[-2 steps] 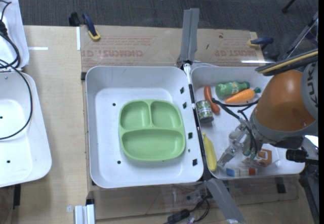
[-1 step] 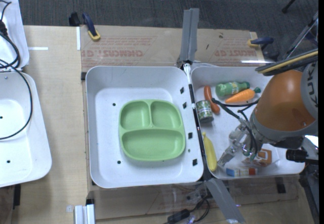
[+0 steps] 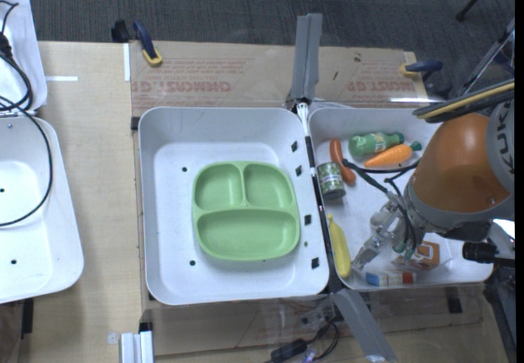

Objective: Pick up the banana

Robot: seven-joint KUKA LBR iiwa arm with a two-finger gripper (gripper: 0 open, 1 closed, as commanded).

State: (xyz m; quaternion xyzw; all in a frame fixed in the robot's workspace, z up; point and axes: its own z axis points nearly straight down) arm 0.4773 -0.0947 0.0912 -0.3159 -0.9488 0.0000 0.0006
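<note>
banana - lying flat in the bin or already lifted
Lying flat. The banana rests lengthwise on the right bin floor along its left wall, with the gripper beside it, not around it.

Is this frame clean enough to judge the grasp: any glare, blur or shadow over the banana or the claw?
Camera view: even, soft light; the banana is sharp against the right bin's left wall, unshadowed. The claw is soft and cluttered with cables, so its state is hard to read. The white bins look bright but not blown out; the green plate shows no glare.
</note>
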